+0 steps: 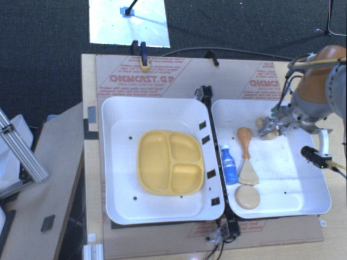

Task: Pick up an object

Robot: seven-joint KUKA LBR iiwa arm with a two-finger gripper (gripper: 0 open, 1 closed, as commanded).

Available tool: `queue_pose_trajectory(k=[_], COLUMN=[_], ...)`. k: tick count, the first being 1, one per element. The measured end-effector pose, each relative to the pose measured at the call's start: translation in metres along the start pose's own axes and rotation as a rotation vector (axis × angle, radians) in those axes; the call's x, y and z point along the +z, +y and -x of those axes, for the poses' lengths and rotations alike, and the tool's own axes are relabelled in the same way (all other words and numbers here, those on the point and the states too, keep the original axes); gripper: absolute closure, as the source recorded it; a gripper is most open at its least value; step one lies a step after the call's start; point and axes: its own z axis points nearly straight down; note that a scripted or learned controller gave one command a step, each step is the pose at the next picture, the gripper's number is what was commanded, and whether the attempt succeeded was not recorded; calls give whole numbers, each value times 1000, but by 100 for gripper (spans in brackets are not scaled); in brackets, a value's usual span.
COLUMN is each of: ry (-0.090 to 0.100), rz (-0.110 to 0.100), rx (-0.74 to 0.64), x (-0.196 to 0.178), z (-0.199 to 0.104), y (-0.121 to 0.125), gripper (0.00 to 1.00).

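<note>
Where the right bin (312,191) lies, wooden spatula (246,156), pale flat blade, rounded handle

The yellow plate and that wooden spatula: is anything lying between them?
Yes. In the camera view, a small blue bottle lies between the yellow plate and the wooden spatula, just right of the bins' shared wall, in the spatula's bin.

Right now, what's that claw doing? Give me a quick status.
Claw low in right bin, far corner, on a small tan object; grip unclear. Wooden spatula, blue bottle, round disc lie apart, untouched.
</note>
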Motion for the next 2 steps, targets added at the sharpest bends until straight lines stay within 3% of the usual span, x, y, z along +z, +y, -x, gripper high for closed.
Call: queue_pose_trajectory(k=[1,2], ry=[0,1], rz=[-2,-3], rx=[4,0], x=[-51,-108], z=[3,5], y=[-9,0], gripper=[100,100])
